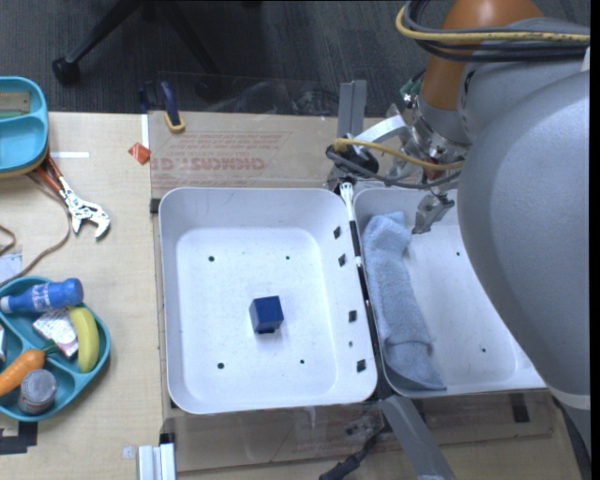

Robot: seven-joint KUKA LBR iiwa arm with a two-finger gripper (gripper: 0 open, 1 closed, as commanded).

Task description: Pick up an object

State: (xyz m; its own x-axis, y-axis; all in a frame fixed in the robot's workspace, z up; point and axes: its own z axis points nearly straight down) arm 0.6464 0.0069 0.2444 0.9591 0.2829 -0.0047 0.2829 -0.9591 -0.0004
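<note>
A small blue cube (267,314) lies near the middle of the left bin (187,234). A grey-blue cloth (398,300) stretches along the left side of the right bin (469,281), from its far end to its near end. My gripper (428,212) hangs over the far part of the right bin, just right of the cloth's upper end, under the wrist with its orange band (478,19). Nothing can be seen held in it. The bulky grey arm (544,206) hides the right side of that bin.
A brown cardboard sheet (244,155) lies behind the bins. To the left on the bench are a wrench (80,211), a teal tray (19,122) and a teal plate (52,347) with a banana, a bottle and other items. Cables loop around the wrist.
</note>
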